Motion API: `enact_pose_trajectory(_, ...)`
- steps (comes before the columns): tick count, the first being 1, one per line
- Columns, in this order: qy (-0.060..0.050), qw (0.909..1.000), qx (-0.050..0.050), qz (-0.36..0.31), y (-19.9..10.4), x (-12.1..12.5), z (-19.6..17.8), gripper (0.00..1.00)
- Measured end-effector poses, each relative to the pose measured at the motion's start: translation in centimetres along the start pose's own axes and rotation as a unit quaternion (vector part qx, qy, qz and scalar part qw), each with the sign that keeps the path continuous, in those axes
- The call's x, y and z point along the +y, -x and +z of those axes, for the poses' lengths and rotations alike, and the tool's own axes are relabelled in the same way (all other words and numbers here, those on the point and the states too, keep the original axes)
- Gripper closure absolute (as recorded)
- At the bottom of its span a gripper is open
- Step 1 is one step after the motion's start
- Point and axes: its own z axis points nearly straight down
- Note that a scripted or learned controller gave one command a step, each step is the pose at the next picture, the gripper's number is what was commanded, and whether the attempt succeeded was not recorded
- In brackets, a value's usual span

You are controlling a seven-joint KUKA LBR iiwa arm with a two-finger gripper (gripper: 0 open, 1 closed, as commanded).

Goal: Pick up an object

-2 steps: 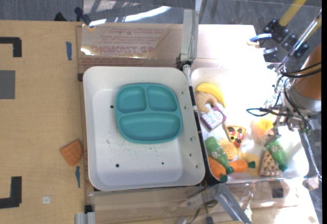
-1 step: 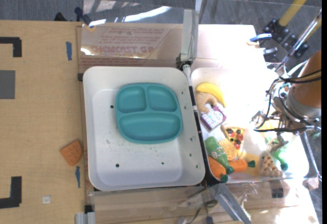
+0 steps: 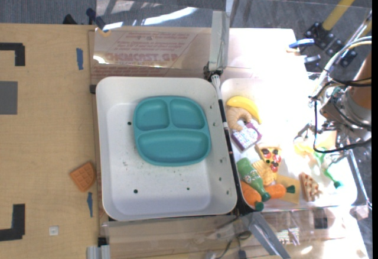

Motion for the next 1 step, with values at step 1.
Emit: enact_pose_trajectory(1, 0.008, 0.9773, -0.005, -0.212, 1.00, 0.68, 1.22, 0.00)
